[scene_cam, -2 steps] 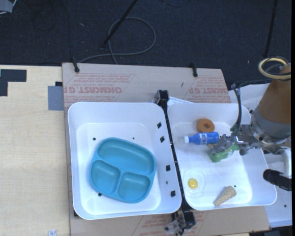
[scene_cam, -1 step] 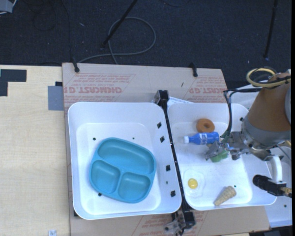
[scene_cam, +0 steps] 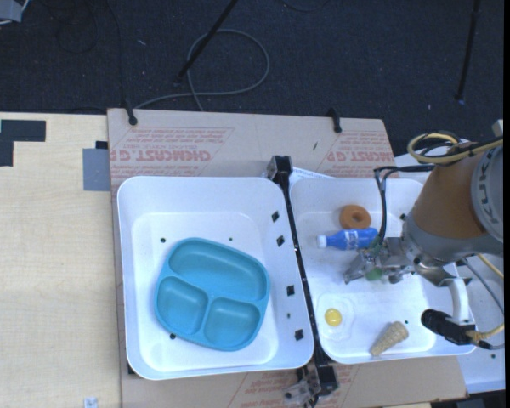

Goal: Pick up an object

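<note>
The gripper (scene_cam: 363,268) hangs low just below the blue bottle (scene_cam: 348,240), which lies crosswise; whether it grips anything, I cannot tell.

left bin (scene_cam: 144,202): blue tray (scene_cam: 211,293) | right bin (scene_cam: 323,195): donut (scene_cam: 354,217), bottle (scene_cam: 347,240), cone (scene_cam: 389,338)

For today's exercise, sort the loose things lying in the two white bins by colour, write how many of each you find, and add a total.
Blue: 2, the divided plate and the bottle
Brown: 1, the doughnut
Tan: 1, the cone
White with yellow centre: 1, the fried egg
Total: 5
</note>
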{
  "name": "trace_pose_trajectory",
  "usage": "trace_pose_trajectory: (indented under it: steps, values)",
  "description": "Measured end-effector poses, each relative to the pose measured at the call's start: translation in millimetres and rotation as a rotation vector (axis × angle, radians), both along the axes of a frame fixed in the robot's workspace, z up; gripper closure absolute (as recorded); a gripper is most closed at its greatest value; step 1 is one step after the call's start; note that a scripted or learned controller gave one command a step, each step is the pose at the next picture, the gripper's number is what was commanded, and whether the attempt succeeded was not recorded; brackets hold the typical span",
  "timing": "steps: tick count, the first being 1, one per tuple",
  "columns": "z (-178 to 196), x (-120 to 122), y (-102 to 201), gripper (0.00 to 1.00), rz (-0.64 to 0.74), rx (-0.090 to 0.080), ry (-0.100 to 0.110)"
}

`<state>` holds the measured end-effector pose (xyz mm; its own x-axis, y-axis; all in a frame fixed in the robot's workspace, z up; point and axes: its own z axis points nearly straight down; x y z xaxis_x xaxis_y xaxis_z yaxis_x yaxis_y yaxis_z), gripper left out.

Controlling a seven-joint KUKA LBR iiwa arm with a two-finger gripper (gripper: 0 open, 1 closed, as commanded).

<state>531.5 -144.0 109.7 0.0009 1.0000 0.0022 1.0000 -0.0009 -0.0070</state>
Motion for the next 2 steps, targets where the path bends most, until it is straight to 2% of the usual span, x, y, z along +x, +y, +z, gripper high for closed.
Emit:
trace_pose_trajectory:
  steps: [1, 2]
  values:
    - [12, 0, -1, 1.0, -0.005, 0.0, -0.001]
    - [56, 5, 0, 1.0, 0.002, -0.002, -0.008]
